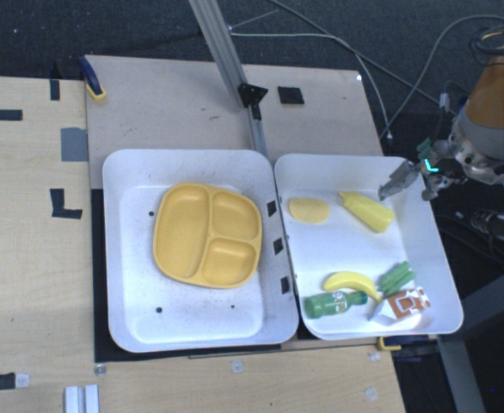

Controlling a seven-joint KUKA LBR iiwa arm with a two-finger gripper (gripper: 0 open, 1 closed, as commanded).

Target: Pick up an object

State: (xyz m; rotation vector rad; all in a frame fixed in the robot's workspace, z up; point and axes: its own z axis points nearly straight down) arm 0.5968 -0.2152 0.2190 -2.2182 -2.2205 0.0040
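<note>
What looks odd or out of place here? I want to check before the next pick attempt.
Nothing spilled or damaged. The green bottle lies on its side, huddled with the banana in the right bin's near corner. The yellow tray sits slightly skewed in the left bin.

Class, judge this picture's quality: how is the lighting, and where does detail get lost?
Camera view: lighting is even, with soft shadows inside the left bin; the yellow tray reads sharply; the gripper near the right bin looks soft and small, its fingers unclear.
</note>
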